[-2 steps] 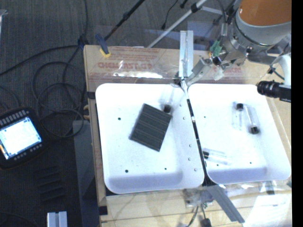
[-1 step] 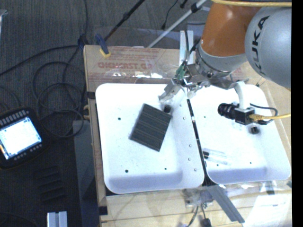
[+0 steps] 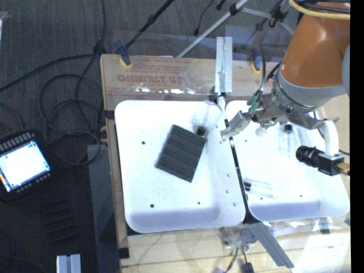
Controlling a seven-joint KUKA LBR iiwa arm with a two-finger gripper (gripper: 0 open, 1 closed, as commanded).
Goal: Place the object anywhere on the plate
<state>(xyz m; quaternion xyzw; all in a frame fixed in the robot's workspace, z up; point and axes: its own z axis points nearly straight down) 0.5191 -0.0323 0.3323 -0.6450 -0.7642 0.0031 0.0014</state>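
Dark ribbed plate lies flat and tilted in the left bin, toward its upper middle. A small clear object rests in the right bin, near the divider, well apart from the plate. Gripper hangs over the right bin's upper left corner; its state is not discernible, nothing visibly held.

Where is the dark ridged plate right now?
The dark ridged plate lies tilted in the left bin, near its middle, left of the gripper.
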